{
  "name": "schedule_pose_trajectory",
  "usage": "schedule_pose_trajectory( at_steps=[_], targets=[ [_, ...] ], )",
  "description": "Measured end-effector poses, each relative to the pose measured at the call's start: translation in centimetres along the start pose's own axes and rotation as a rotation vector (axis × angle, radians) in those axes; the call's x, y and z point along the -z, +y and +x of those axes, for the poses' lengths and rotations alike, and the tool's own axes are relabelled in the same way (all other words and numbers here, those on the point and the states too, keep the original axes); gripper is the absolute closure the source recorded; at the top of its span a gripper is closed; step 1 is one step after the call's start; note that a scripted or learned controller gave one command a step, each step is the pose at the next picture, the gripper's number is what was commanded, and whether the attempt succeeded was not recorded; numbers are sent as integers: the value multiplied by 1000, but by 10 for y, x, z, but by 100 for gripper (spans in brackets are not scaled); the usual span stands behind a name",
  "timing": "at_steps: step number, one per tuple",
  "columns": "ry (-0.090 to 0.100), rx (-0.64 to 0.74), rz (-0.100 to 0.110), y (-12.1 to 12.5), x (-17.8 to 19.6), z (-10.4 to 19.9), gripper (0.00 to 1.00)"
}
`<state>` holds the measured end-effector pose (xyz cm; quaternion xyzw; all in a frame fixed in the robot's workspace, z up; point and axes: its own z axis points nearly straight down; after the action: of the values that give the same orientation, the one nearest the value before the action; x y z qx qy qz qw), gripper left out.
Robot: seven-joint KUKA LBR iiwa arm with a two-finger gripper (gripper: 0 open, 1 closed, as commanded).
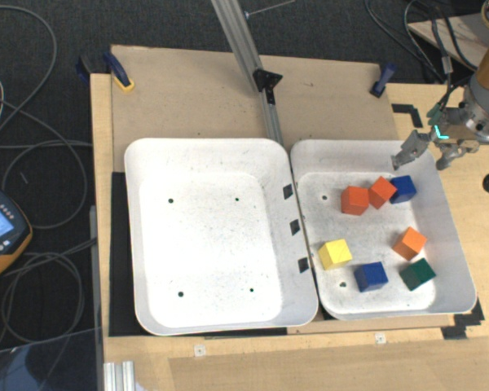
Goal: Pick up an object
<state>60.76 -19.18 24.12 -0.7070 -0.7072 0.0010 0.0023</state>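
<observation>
1. Camera view: the tool hangs over the far right corner of the right bin, fingers spread apart with nothing between them. No grab yet, far as I can judge.

2. Same view, the stuff to pick all sits in that right bin. Near its far edge there's a tight row: red block, orange block and blue block, pretty much touching each other. Down toward the near edge: yellow block, another blue block, a green block, and a second orange block just beside the green one. The left bin is next door.

3. What could go sideways, my guess: the closest target is the blue one in that packed row. If the tool drops there, a finger probably lands on the orange neighbour or wedges between them, and it just shoves the row. It's also close to the bin wall, so a finger could clip the rim.
</observation>
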Motion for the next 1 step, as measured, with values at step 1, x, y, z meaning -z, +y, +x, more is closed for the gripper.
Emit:
schedule_pose_trajectory(
  at_steps=[1],
  targets=[
    [-2,1,-4,1,3,0,0]
  ],
)
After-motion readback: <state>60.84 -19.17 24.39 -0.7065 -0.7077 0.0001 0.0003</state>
